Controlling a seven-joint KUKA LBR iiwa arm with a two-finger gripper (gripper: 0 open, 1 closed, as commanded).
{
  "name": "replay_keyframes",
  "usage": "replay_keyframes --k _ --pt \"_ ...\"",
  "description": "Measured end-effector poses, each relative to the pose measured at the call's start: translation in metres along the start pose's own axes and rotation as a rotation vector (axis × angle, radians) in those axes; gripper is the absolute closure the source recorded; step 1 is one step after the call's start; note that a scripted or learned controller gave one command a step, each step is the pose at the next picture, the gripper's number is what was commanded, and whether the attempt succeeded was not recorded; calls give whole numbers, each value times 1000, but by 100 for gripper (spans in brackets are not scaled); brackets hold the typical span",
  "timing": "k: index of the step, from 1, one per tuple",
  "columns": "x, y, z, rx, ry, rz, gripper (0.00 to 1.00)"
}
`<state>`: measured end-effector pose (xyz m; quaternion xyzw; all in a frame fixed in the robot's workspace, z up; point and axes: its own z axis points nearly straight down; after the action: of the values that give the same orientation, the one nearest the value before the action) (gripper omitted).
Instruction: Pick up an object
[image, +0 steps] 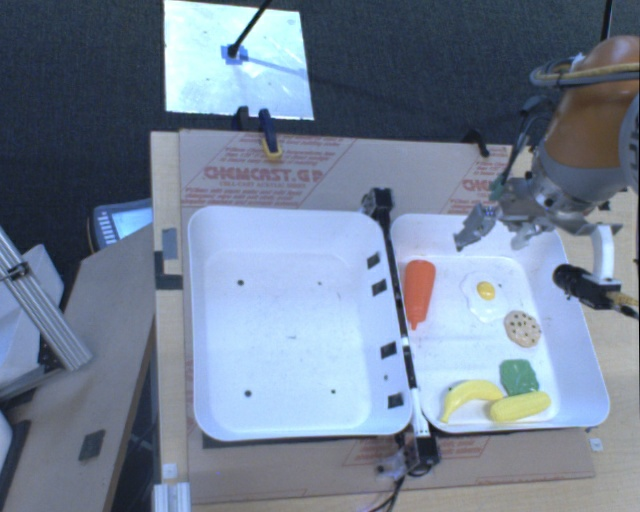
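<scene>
The right bin (590, 350) holds several toy foods. An orange carrot (417, 291) lies along its left wall. A fried egg (485, 296) sits in the middle, with a brown cookie (521, 327) just right of it. Near the front lie a yellow banana (468, 397), a green piece (518, 375) and a yellow oblong piece (520, 405). My gripper (498, 233) hovers over the back of the right bin, above and behind the egg. Its fingers (472, 229) stand open with nothing between them.
The left bin (200, 300) lies beside the right one, with a black-clipped divider (385, 290) between them. Both rest on a cardboard sheet (300, 165). A shiny plate (238, 60) lies behind the bench, and a metal rail (40, 300) stands at the left.
</scene>
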<state>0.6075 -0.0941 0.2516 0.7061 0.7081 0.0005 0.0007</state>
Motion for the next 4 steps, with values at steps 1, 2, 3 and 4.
replay_keyframes --k 1,2,3,4 --pt "28 18 -151 -19 -2 -5 0" --pt "55 62 -274 -16 -1 -5 0" --pt "140 -4 -286 -5 4 -10 0" --pt "135 -2 -296 -5 1 -4 100"
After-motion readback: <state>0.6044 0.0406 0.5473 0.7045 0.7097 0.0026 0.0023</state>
